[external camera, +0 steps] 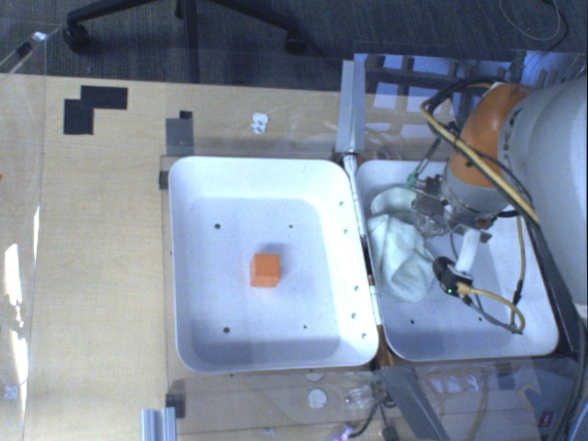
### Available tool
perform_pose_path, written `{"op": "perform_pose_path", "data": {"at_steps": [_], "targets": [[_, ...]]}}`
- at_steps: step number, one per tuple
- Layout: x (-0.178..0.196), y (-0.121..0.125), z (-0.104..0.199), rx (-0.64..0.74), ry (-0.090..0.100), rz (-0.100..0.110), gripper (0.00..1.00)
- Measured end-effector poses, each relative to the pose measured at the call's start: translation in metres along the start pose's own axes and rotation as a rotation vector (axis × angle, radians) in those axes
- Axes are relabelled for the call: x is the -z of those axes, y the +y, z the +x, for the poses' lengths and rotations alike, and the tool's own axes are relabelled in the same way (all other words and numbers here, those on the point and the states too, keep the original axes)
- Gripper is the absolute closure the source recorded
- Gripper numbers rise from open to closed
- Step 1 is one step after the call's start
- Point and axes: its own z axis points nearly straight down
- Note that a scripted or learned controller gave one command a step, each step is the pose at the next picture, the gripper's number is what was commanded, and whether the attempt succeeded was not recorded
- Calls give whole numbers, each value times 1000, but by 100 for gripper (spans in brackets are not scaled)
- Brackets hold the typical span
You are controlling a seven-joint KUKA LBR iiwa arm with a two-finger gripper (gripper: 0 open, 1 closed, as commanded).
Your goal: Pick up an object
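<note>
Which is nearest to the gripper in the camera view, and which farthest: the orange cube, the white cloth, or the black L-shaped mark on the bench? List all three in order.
1. White cloth: in the right bin, right beside the gripper.
2. Orange cube: middle of the left bin.
3. Black L-shaped mark: on the bench, far upper left.

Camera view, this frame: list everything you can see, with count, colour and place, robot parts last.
Small orange cube: one, orange, middle of the left bin.
Crumpled white cloth: one, white, left side of the right bin, under the gripper.
Shallow white bins: two, white, left and right, side by side on the bench.
Wooden bench: one, light wood, under the bins.
Office chair base: one, black, on the floor above the bench.
Arm: one, grey with orange band, over the right bin.
Gripper: one, above the cloth.
</note>
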Motion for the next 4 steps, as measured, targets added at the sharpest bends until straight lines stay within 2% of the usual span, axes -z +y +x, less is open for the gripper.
{"op": "perform_pose_path", "data": {"at_steps": [1, 2, 3, 4], "targets": [[-14, 78, -4, -41, -5, 5, 100], [-3, 79, -3, -33, -6, 3, 100], [-4, 78, -5, -35, -9, 11, 0], [8, 79, -3, -27, -7, 3, 100]]}}
